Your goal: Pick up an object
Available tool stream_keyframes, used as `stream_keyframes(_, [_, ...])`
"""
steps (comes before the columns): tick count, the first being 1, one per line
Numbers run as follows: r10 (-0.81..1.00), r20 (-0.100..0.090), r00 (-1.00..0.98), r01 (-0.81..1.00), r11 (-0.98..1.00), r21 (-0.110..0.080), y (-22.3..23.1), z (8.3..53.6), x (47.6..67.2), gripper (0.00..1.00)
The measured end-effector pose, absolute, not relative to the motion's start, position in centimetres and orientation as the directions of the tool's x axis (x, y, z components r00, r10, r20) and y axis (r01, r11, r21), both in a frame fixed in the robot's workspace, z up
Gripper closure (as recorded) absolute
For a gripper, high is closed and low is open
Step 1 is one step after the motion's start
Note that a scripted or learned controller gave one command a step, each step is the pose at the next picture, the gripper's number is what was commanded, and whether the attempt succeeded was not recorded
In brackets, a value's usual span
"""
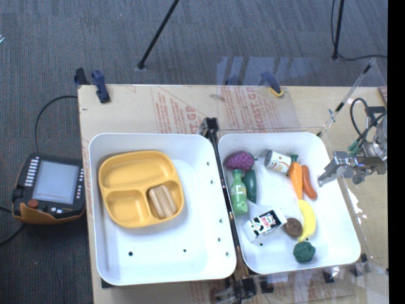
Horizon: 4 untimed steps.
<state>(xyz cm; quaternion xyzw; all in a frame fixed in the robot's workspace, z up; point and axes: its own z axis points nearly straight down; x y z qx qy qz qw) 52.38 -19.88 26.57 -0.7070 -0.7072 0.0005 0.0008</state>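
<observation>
Broccoli (305,252), near corner of right-hand bin (316,136): probably light, stiff toy plastic, bumpy; best pinched across the crown. End effector (332,170) above far rim, well apart; spread or pressed together, cannot tell.

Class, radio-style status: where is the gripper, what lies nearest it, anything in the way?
Gripper at right bin's right rim, holding nothing seen. Carrots nearest, banana just below them. Nothing between gripper and carrots.
</observation>
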Motion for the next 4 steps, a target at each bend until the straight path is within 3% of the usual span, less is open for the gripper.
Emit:
stream_keyframes(1, [0.999, 0.005, 0.038, 0.999, -0.038, -0.013, -20.8, 16.3, 56.7, 0.00])
stream_keyframes(2, [0.986, -0.004, 0.165, 0.986, -0.165, 0.010, -19.6, 9.5, 58.0, 0.00])
stream_keyframes(3, [0.985, 0.003, 0.170, 0.985, -0.170, -0.006, -19.5, 9.7, 57.6, 1.00])
stream_keyframes(4, [0.811, 0.000, 0.585, 0.811, -0.585, -0.006, -17.2, 12.6, 57.5, 1.00])
